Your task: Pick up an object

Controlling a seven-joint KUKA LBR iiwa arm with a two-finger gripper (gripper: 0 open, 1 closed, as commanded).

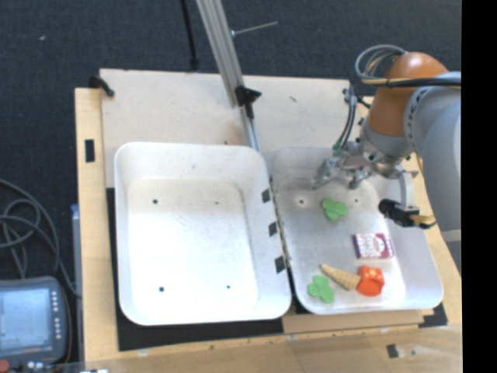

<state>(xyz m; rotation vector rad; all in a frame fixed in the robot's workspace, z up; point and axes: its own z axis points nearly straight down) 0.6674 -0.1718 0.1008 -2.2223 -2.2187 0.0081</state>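
My gripper (340, 180) hangs over the far part of the right bin (297, 179), open, with nothing between its fingers. Just in front of it and below lies a small green piece (335, 209), apart from the fingertips. Nearer the front of that bin are a purple box (372, 245), a tan cone (338, 277), an orange-red piece (370, 281) touching the cone's wide end, and a second green piece (320, 289) at the front left.
The left bin (124, 169) stands beside the right one, with black clips along the shared edge. A slanted aluminium post (221, 37) rises behind the bins. A grey screen (27, 321) sits at the bottom left, off the bench.
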